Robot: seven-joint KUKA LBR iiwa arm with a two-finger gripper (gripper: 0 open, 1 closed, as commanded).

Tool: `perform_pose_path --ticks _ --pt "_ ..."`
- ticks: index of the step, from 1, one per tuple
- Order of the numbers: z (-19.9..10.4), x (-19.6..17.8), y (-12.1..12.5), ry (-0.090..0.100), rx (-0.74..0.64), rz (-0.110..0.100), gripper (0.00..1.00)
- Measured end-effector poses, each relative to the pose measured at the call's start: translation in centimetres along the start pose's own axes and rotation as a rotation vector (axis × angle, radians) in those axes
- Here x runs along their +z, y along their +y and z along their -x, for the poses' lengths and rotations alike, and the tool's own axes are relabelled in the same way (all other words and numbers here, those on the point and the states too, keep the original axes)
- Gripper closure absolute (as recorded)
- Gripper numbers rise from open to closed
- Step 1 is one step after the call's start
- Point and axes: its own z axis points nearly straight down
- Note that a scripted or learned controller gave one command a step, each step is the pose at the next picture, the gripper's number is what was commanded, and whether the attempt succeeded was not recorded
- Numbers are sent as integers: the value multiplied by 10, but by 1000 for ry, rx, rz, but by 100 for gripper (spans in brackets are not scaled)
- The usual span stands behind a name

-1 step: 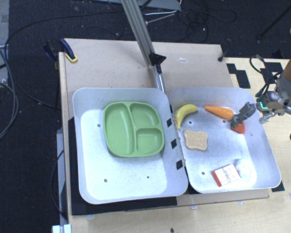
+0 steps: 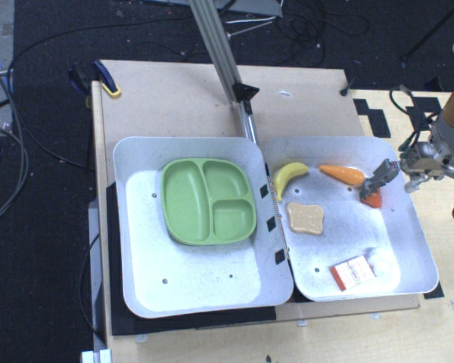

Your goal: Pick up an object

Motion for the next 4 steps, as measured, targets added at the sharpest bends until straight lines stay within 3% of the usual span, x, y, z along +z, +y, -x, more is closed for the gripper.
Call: perform_pose_path --ticks 1,2,3,4 --pt "-2 56 -10 1 2 -4 0" --pt "-2 112 -1 1 0 -4 0" --pt "-2 131 0 -1 1 1 0" --pt "-1 118 1 -3 0 6 100"
